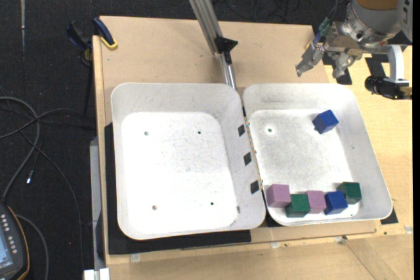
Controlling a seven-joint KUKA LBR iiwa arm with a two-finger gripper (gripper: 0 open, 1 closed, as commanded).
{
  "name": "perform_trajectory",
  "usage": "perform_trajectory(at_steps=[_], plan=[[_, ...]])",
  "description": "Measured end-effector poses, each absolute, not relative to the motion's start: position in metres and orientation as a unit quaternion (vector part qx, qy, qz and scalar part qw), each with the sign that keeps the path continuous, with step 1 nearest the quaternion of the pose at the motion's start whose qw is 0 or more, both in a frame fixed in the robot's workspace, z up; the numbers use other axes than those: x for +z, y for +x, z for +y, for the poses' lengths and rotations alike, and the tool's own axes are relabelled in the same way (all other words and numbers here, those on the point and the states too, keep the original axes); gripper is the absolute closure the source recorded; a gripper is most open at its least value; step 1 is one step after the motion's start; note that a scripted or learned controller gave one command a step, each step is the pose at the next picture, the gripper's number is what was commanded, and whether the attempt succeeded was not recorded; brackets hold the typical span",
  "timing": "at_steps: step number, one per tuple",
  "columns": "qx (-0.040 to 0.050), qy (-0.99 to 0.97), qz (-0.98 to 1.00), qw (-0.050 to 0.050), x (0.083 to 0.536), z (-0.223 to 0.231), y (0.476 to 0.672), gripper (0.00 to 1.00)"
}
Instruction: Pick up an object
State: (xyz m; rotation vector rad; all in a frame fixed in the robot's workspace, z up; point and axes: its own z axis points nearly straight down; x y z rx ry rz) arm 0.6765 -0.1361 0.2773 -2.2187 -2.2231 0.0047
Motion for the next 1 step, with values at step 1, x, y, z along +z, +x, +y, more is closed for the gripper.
perform_trajectory(at_steps=[1], plan=[[0.0033,-0.709,-0.705,0.003,0.1673,-0.1965,0.6653,0.00]])
